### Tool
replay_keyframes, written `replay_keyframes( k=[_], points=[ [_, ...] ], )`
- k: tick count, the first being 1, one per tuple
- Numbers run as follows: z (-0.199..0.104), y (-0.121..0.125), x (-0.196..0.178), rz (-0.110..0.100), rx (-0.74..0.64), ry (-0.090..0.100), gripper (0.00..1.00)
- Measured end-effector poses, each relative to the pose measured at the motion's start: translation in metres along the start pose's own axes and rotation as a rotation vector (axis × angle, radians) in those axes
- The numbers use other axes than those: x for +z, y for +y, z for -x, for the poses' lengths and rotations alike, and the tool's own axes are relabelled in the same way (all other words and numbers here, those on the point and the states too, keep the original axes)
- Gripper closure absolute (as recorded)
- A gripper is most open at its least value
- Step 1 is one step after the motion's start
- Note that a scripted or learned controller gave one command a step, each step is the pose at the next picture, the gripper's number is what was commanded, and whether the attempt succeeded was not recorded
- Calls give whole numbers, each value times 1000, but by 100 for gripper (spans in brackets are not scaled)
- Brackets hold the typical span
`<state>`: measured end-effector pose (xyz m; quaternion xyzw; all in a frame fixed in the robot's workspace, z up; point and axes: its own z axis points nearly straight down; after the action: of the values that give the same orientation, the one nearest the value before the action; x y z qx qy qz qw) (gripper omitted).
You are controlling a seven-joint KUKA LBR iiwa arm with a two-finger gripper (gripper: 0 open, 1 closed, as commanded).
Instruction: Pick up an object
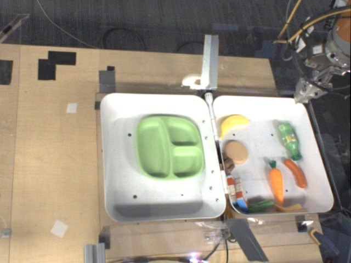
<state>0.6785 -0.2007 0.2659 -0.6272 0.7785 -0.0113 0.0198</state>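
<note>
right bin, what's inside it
The right bin holds a yellow banana, tan round piece, green bottle, carrot and sausage. The pile in its near-left corner overlaps, so those pieces can't be identified.

A robotics lab is indicated: two shallow white plastic bins (112,147) are fixed on a pale wooden counter (49,163), with loose cables (307,15) at far right.

bins (118,147): looked like smooth white plastic, slightly glossy
divided tray (167,146): was matt green plastic
bench (49,163): showed pale wood, matt
toy carrot (277,183): appeared shiny orange plastic
</note>
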Motion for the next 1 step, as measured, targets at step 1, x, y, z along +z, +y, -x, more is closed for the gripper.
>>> replay_keyframes(
  k=[1],
  points=[
    [-15, 48, 41, 39, -438, 5, 100]
  ],
)
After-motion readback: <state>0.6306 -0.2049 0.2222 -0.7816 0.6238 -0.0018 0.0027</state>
